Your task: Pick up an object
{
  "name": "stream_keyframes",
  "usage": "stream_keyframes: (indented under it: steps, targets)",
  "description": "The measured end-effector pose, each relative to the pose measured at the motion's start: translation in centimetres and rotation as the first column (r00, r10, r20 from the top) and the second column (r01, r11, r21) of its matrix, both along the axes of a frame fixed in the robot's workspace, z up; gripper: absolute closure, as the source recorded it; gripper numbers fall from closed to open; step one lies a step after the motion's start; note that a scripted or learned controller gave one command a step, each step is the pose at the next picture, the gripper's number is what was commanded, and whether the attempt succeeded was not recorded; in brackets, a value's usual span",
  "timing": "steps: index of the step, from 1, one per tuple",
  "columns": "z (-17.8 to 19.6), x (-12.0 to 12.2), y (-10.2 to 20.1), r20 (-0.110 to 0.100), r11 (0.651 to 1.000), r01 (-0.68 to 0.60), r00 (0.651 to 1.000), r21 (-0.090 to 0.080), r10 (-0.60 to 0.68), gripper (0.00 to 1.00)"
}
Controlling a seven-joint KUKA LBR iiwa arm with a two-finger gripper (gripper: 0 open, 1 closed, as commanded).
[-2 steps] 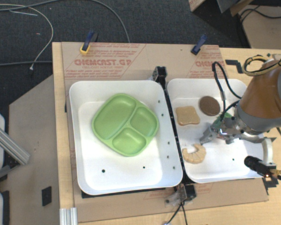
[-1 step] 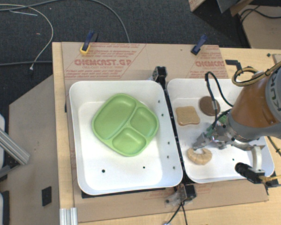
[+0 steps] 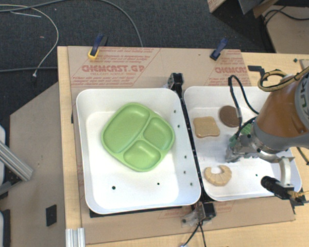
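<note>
Nothing lifted yet: gripper point(image 3: 232, 155) low in right bin point(image 3: 247, 192), just above curled pastry point(image 3: 218, 175); finger spread indiscernible.

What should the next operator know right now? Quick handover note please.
Pincer: low inside the right bin, between the toast slice and the curved pastry piece. Open or shut can't be judged from this angle; nothing visibly held.
Things: toast slice, brown round cookie and curved pastry piece all lie on the right bin floor. Green divided plate sits in the left bin.
Done: arm has reached into the right bin.
Left: grasp one object and lift it; no pick is confirmed yet.
</note>
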State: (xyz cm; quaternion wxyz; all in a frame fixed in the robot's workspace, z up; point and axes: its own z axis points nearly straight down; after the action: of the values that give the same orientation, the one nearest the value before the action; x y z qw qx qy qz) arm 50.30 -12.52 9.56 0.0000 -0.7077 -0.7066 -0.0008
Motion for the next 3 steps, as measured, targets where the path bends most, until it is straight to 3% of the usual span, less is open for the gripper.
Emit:
stream_keyframes:
  steps: [2,3]
  targets:
    - [10.2,-0.5,-1.1,0.005,1.000,-0.002,1.000,-0.003,0.002,1.00]
    - [12.9,-0.4,-1.1,0.003,1.000,-0.003,1.000,-0.002,0.003,1.00]
